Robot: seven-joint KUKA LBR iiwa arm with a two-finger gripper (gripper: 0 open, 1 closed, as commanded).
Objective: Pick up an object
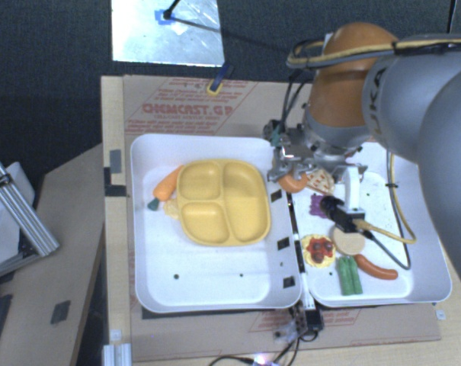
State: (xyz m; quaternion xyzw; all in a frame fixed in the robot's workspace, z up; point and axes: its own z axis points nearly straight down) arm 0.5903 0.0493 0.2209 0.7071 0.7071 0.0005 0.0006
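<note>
The gripper (306, 175) is low in the right bin (424, 280), right over the orange toy (292, 182) and pizza slice (319, 179) in the middle of the frame, likely to grab one, though I cannot tell its grip.

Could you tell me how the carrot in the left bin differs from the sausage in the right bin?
The carrot is orange with a green top; the sausage is reddish-brown throughout. The carrot lies tucked against the yellow tray, partly hidden by its edge, while the sausage lies in the open beside a green vegetable. Both are elongated toy foods lying flat.
</note>
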